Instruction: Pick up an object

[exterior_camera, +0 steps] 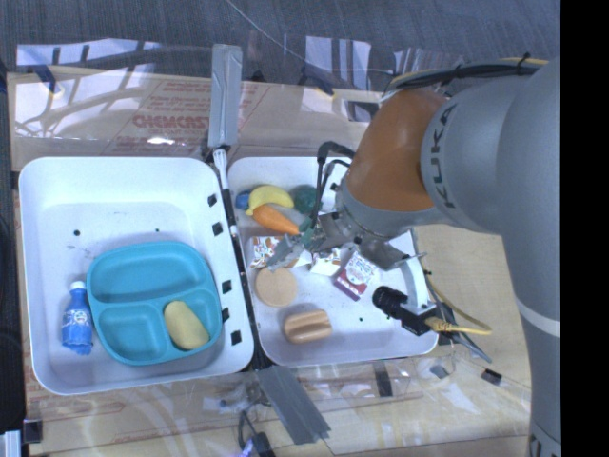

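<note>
My gripper (303, 243) hangs low over the middle of the right bin (354, 355), just right of an orange carrot (276, 220) and above a printed packet (264, 252). The arm's orange band and grey body hide the bin's far right part. A yellow fruit (270, 197), a teal lump (304, 198) and a small blue thing (242, 200) lie at the bin's back. In front are a tan round disc (276, 287), a hot-dog bun (307, 326) and a red-and-white packet (357, 274). I see nothing held.
The left bin (57, 188) holds a light-blue divided tray (133, 284) with a yellow potato-like piece (186, 324) in its front right compartment. A small blue bottle (78, 320) lies left of the tray. A raised divider (228, 246) separates the bins.
</note>
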Controlling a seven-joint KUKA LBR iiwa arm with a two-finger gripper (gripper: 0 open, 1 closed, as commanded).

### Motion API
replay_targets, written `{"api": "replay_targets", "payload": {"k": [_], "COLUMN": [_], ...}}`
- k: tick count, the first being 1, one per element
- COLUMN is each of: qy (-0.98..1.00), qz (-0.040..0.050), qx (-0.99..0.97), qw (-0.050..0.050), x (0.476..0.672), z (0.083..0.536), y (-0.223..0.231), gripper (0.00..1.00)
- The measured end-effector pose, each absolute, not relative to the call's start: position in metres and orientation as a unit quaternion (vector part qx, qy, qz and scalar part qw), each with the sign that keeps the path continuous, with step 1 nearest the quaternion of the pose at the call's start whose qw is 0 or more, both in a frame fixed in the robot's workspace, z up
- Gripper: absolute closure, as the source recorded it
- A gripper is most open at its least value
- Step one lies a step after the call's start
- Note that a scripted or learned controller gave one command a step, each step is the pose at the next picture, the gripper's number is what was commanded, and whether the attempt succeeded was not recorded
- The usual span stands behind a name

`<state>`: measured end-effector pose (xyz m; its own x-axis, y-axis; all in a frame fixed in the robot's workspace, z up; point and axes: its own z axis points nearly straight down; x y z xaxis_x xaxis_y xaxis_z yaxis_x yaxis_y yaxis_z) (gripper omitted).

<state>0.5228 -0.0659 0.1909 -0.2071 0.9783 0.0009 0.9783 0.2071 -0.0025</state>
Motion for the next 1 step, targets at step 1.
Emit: {"api": "replay_targets", "payload": {"k": [1], "qy": [-0.802], "qz": [0.0016], "qx": [-0.597], "qw": [0.002], "x": [0.6070], "z": [0.1578], "y": [-0.1040], "gripper": [0.00]}}
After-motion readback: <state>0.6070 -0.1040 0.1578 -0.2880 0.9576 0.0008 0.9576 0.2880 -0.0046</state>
